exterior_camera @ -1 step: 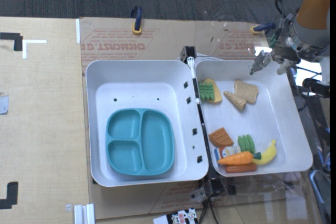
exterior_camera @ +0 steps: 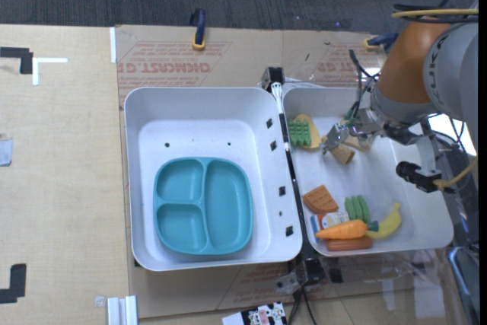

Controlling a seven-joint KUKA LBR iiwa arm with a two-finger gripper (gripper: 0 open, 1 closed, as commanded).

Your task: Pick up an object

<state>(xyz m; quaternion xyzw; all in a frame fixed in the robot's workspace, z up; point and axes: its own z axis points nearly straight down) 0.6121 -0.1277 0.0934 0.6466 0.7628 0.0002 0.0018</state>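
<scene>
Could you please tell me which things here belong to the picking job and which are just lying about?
Job:
- grey two-finger hand
- small tan block beside it
- green ridged toy
- orange carrot
- yellow banana

Lying about:
- teal divided plastic tray
- blue-handled clamp

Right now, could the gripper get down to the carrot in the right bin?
Probably yes. The carrot lies on top of the pile at the right bin's near edge, uncovered from above. The gripper hangs over the same bin by the tan block, with open bin floor between.
</scene>
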